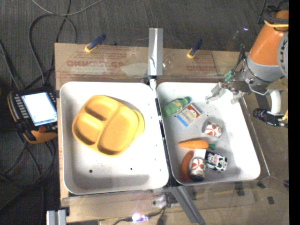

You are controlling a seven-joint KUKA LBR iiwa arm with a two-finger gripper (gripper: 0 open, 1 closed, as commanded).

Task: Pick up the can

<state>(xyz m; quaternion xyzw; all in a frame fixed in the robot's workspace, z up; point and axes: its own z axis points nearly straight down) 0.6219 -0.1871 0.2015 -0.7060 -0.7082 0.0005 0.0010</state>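
Can red-white label, writing unreadable

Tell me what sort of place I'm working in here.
Probably a robotics lab test bench: two white bins clamped on a board, a teach pendant on the carpet, loose cables, and toy groceries with the can.

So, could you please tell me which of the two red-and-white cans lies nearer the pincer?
The can in the bin's middle, just right of the small carton; the other can lies near the front edge, beside the carrot.

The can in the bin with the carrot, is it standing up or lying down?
Lying down. The can rests on its side in the right bin, its long red-and-white side facing up, beside the carrot.
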